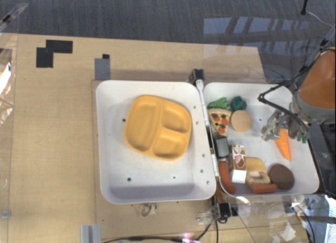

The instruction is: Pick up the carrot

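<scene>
The carrot [284, 145] is a small orange cone lying in the right bin [257, 145], near its right wall, with its tip pointing toward the front. My gripper [286, 129] hangs right over the carrot's thick back end. It is open, with a metal finger [271, 128] on the left and the other on the right of that end. The carrot's lower half shows in full below the gripper and appears to rest on the bin floor.
The right bin also holds toy food: broccoli [218, 103], a pizza slice [219, 120], a round cookie [241, 121], bread [255, 165], sausages [226, 176] and a brown patty [281, 176] just in front of the carrot. A yellow divided plate [157, 126] lies in the left bin [152, 187].
</scene>
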Robot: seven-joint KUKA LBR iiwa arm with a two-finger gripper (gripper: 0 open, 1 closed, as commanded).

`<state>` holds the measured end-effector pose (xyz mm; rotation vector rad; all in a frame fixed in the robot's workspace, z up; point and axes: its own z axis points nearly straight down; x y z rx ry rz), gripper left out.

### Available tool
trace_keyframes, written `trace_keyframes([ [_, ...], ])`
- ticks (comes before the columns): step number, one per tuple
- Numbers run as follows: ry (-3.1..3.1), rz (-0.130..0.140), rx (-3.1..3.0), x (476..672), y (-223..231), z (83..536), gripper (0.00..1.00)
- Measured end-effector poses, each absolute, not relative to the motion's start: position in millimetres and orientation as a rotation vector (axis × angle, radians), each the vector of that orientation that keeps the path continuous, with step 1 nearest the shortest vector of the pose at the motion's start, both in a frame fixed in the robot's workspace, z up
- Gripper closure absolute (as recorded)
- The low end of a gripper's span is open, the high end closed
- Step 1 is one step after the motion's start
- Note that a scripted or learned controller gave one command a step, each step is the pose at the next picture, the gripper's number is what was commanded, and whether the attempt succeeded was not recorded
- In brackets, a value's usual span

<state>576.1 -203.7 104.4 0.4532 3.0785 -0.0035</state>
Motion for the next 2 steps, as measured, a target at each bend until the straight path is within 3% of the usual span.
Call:
trace_keyframes([
  [1,3.080,-0.003,0.453,575.7,-204,104,0.00],
  [2,3.068,0.002,0.584,557.9,-203,90,0.00],
])
